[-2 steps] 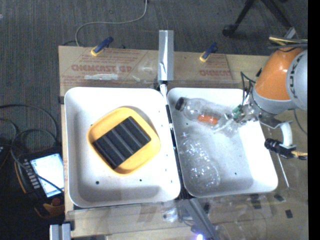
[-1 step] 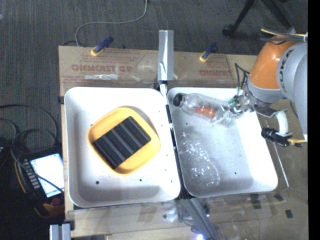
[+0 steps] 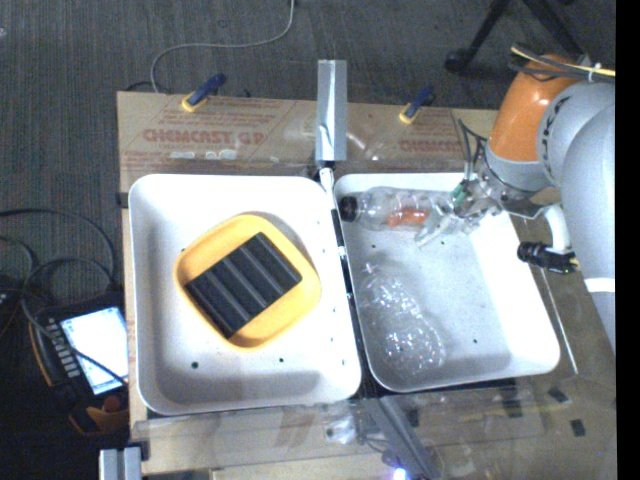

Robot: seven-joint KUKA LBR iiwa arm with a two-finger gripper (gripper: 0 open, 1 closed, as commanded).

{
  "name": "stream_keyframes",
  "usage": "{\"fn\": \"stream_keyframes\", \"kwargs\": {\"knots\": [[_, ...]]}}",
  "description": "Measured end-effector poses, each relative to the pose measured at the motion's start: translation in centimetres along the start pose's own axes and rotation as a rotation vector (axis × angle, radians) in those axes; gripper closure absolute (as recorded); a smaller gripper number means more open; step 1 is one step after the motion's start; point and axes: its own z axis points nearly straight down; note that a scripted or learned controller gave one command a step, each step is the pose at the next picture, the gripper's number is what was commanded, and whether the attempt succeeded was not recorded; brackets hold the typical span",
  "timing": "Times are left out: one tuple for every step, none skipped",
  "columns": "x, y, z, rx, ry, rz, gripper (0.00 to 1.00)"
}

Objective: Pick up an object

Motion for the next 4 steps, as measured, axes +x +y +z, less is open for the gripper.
{"fn": "stream_keyframes", "kwargs": {"knots": [[0.18, -0.33, -0.03, -0.014, -0.010, -0.022, 0.00], [0.14, -0.35, -0.02, -0.015, -0.010, -0.032, 0.00], [0.12, -0.35, -0.01, -0.016, -0.011, -0.040, 0.00], [-0.72, -1.21, -0.06, -0.054, -0.016, -0.209, 0.00]]}}
